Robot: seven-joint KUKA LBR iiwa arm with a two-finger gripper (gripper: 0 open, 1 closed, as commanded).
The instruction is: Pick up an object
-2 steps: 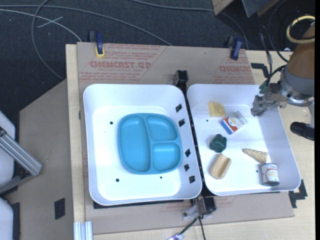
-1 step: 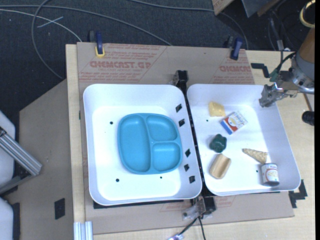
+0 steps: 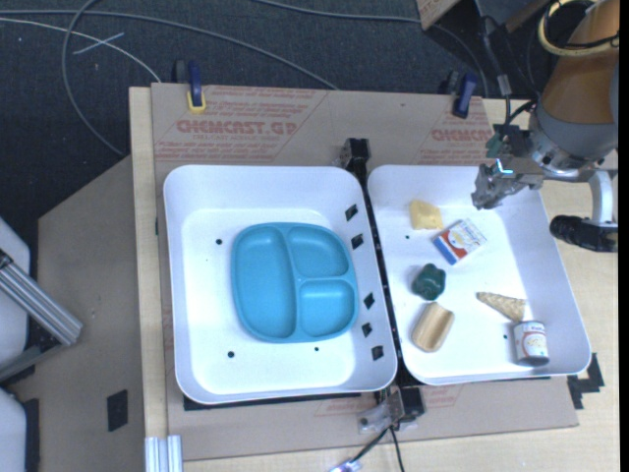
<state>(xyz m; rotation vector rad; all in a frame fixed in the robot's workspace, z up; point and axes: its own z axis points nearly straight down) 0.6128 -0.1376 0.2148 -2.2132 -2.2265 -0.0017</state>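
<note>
The gripper [image 3: 488,197] hovered over the right bin [image 3: 560,264], toward its one o'clock corner; whether its claw was released or clenched I cannot tell. The small blue-and-white box [image 3: 460,241] lay at its seven o'clock, near, apart from it.

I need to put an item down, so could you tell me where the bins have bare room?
Right bin: bare floor along its left wall, beside the green object; its middle is crowded. Left bin: only margins around the blue plate.

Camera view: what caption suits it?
Grey arm's end effector above right white bin of small objects; blue divided plastic plate in left.
</note>
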